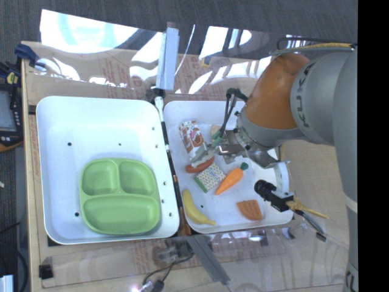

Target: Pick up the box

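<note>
Banana [196,208] and carrot [228,180] crowd the patterned box [209,177]; gripper [226,143] hovers above, finger state unclear.

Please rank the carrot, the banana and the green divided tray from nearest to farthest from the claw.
1. Carrot, just below the claw, right bin.
2. Banana, lower left corner of that bin.
3. Green divided tray, in the left bin.

A single fixed camera looks down at a slant from above the bench [91,78], near enough that the two white bins, the left bin [55,163] and the right bin [176,111], span most of the view. The KUKA arm [304,102] enters from the right edge.
</note>
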